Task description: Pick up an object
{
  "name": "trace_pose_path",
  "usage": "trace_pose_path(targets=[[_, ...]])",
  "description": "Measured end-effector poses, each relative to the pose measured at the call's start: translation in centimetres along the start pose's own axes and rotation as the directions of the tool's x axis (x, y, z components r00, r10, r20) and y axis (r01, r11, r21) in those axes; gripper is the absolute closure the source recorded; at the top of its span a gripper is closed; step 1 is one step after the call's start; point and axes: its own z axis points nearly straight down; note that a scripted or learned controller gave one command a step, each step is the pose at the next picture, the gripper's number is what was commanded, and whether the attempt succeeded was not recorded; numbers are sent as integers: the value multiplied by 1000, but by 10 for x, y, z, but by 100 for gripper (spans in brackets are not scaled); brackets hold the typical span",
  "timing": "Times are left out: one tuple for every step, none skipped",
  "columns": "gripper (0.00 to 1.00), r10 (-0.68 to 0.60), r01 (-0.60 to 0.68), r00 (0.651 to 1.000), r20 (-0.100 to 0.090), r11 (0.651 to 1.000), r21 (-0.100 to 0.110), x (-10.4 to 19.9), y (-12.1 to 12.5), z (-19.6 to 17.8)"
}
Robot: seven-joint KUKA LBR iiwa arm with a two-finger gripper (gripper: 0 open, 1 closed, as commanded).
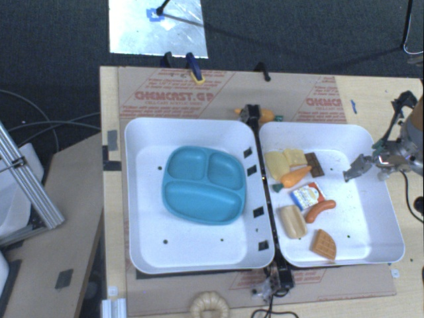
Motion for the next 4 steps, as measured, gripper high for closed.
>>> trace_pose_path(targets=[[0, 0, 0, 1000, 0, 1000, 0, 1, -2, 41], [0, 0, 0, 1000, -1, 1000, 1, 7, 1, 84], [0, 0, 0, 1000, -2, 1000, -3, 7, 3, 118], [100, -2, 2, 1000, 1, 1000, -13, 7, 6, 104]])
